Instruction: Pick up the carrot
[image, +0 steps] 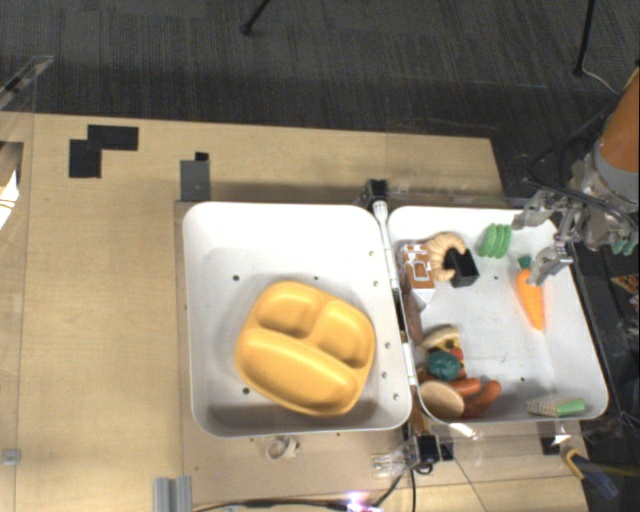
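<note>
1. Two white bins sit side by side on a wooden bench. The left bin (205, 300) holds one large yellow bread loaf (305, 345).
2. The carrot (531, 298) lies in the right bin (590, 370), at about 3 o'clock within it, just beside the right wall. Its green top points to 12 o'clock and its orange tip to 6.
3. The gripper (550, 240) hangs at the bin's 1 o'clock corner, just above the carrot's leafy end. Whether its jaws are open or closed, I cannot tell; nothing visibly sits between them.
4. To do this step well, I judge the gripper should shift toward 6 o'clock, centre over the thick orange body, and straddle it across its width before descending.
5. The wall is close, so the outer finger has little room; a slightly inward approach looks safer.
6. A green ridged item (495, 240) lies at 11 o'clock from the carrot, apart from it. More toy food clusters at the bin's 7 o'clock, well apart.
</note>
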